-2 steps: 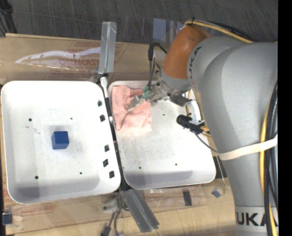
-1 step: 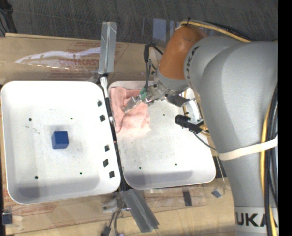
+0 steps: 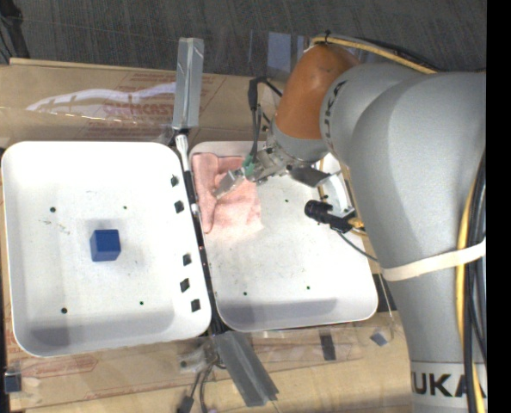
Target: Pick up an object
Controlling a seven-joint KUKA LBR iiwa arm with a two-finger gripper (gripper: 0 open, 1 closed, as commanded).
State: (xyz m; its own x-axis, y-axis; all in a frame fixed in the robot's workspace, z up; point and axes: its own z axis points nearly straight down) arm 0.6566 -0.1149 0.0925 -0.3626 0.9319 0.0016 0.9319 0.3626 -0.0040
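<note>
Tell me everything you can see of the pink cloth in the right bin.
The pink cloth is a soft, pale pink fabric, crumpled rather than flat, with folds and an uneven outline. It lies on the floor of the right bin, in its far left corner, close against the wall shared with the other bin. The end effector is down over its upper part and appears to touch it; whether it grips the fabric cannot be told.

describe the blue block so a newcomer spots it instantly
Two white bins sit side by side; take the left bin, the one away from the arm. The blue block sits on its floor, left of centre. It is a small, solid cube, unlike the soft pink cloth in the right bin.
</note>
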